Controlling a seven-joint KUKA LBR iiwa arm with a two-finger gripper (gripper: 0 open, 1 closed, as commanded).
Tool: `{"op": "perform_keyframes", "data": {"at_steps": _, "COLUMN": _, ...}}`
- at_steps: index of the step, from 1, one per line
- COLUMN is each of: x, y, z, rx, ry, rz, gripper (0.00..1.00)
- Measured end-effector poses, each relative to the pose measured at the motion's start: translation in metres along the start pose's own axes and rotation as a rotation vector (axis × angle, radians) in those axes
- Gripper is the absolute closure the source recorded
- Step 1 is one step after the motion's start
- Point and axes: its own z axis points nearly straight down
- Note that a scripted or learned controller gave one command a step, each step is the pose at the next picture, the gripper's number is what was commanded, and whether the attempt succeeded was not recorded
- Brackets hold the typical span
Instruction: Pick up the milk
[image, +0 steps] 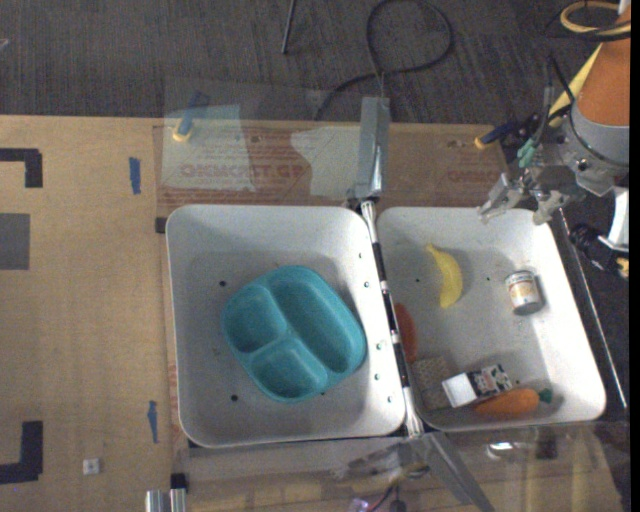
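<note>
The milk (478, 384) is a small white carton with dark print, lying on its side near the front of the right bin (570, 330). An orange carrot (510, 402) touches it just in front. My gripper (520, 205) hangs over the bin's far right corner, well behind the milk. Its fingers are spread open with nothing between them.
The right bin also holds a yellow banana (448, 275), a small can (522, 291), a red sausage-like piece (404, 330) against the left wall, and a brown slab (430, 375) beside the milk. A teal divided plate (292, 332) lies in the left bin (200, 250).
</note>
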Motion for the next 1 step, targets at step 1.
{"op": "perform_keyframes", "data": {"at_steps": 1, "x": -0.0043, "y": -0.0433, "z": 0.0484, "rx": 0.002, "ry": 0.001, "rz": -0.015, "gripper": 0.0}}
